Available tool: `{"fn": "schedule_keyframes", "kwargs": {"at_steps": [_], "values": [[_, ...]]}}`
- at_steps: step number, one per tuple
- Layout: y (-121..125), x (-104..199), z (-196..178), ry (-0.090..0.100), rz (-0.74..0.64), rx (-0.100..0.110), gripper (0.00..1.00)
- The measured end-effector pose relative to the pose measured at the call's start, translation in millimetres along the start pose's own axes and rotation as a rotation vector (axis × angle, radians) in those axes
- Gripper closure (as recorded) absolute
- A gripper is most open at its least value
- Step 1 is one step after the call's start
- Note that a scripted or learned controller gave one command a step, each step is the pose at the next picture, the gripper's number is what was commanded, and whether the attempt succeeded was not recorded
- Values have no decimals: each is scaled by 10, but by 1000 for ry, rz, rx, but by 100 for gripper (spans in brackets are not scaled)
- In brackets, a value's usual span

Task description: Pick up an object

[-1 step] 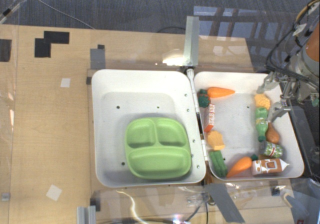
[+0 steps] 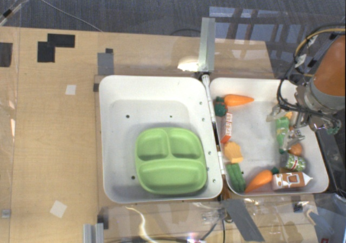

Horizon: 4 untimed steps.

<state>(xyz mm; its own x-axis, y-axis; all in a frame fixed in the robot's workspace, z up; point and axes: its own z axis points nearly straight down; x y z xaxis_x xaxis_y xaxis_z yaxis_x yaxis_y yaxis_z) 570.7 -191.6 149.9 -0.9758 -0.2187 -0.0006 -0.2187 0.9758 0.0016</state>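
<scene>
Camera view from above the bench: two shallow white bins sit side by side on the pale wooden top, with grey carpet beyond. The left bin (image 2: 113, 128) holds a green divided plate (image 2: 171, 159), lying flat toward the bin's near right corner with its three compartments facing up.

The right bin (image 2: 254, 123) carries the toy food. A carrot (image 2: 238, 100) lies near the far wall, its leafy end against the divider between the bins. Below it along that divider are a slim red-and-white packet (image 2: 227, 125), a yellow-orange wedge (image 2: 233, 152) and a dark green vegetable (image 2: 235, 176). A second carrot (image 2: 259, 179) rests at the near wall, just beside a small brown-and-white carton (image 2: 291, 180) lying on its side in the near right corner.

The grey arm, orange band showing, reaches in from the right, and its gripper (image 2: 292, 128) hangs low over the right side of this bin. Directly under it is a green packet (image 2: 282, 130), with a small green can (image 2: 294, 163) and an orange piece (image 2: 296, 150) near it toward the carton. The gripper sits right at the green packet, perhaps touching it, but cables and shadow blur the tip, so I cannot tell whether the pincer is open, closed or gripping anything.
</scene>
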Motion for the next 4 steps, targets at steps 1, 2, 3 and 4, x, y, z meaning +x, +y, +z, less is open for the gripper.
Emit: {"fn": "schedule_keyframes", "kwargs": {"at_steps": [1,2,3,4], "values": [[-220,-329,599,-15,40,8,0],[-207,-375,456,-27,32,12,100],[-204,-374,462,-26,31,12,0],[-170,-170,612,-12,41,6,0]]}}
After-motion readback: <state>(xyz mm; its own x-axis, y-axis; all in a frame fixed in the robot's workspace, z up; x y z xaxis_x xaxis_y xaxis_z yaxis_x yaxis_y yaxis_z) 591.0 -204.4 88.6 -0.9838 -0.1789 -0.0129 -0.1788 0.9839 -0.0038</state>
